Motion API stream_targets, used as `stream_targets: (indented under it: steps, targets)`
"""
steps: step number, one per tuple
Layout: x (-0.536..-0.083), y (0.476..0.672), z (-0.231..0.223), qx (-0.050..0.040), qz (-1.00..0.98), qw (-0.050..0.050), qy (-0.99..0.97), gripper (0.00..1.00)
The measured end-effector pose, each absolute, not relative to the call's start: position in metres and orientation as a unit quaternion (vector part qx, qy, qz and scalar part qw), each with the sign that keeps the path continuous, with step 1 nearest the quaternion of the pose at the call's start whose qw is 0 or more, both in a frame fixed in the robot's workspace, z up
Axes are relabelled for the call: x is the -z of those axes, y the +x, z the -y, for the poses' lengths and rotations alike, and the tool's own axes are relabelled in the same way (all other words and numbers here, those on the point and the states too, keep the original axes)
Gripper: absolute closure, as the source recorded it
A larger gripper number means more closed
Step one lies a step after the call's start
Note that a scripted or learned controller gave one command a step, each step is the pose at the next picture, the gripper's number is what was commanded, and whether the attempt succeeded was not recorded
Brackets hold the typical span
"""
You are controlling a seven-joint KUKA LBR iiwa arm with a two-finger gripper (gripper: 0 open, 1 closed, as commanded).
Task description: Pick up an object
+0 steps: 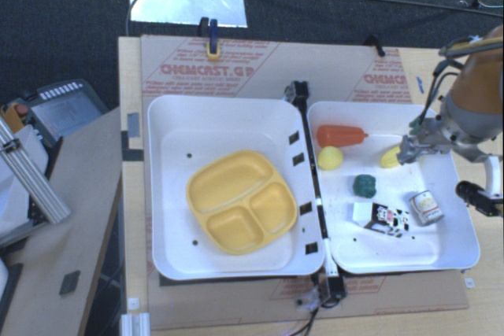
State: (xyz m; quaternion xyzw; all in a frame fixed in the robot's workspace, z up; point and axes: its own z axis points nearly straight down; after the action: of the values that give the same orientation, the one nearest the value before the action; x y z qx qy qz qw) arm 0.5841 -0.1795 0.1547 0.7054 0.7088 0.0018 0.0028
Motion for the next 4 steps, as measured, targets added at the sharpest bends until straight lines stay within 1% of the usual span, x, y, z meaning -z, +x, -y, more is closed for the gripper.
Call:
stream_targets:
  steps: [1, 2, 3, 4]
  targets:
    - [-0.200, 0.589, 0.184, -0.0015, -0.709, 0.003, 0.705, 1.00]
    - [-0.255, 0.590, 0.185, -0.0018, -0.709, 0.003, 0.705, 1.00]
    - [-0.251, 0.609, 0.138, -0.0017, -0.710, 0.001, 0.704, 1.00]
    - [-0.239, 0.614, 0.091, -0.0009, -0.710, 0.000, 0.704, 1.00]
